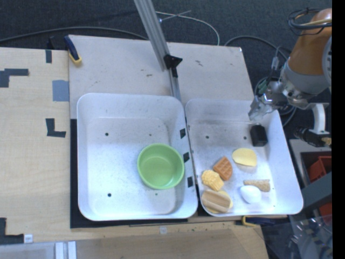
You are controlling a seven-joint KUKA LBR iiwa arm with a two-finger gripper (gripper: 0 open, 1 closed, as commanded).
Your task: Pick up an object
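Lying in the upper right part of the right bin point(215, 122), close to its right wall, the black block point(259, 135) is sitting as the likeliest thing to pick. The gripper point(257, 112) is hanging just above it in the frame, over the bin's upper right rim. Whether the gripper is released or clenched I cannot tell, since it is showing as a small pale blur.

The main risk is coming from that wall. A descent here may be catching the rim or pinching the block against the slope, so it is sliding out rather than lifting.

Lower in the same bin, a yellow disc point(245, 157), an orange waffle piece point(223, 168), a corn cob point(212, 179), a bun point(216, 200), a beige cone point(257, 185) and a white egg point(249, 194) are crowding together. A grasp aimed there is likely to be nudging neighbours or closing on two at once, and the egg may be rolling away.

A green bowl point(160, 166) is resting well apart in the left bin point(108, 139).
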